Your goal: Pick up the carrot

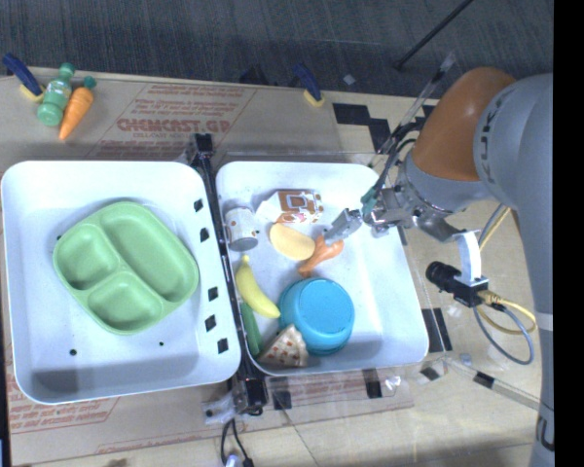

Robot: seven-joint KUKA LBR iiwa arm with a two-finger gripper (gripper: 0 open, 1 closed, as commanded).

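Cardboard-topped bench (156, 120), two white bins (39, 290), dark floor (224, 17).

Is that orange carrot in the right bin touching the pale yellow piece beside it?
Touching: in the camera view the carrot lies against the yellow piece's lower right edge.

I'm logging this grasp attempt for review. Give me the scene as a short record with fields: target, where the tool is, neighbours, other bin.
target: carrot, orange, lying in the right bin
tool: tool low over the right bin, at the carrot's upper end; a grip on it cannot be confirmed
neighbours: yellow slice touching the carrot's left side; blue bowl just below it; banana further left
other bin: left bin holds a green divided plate
outside bins: second toy carrot on the bench, top left
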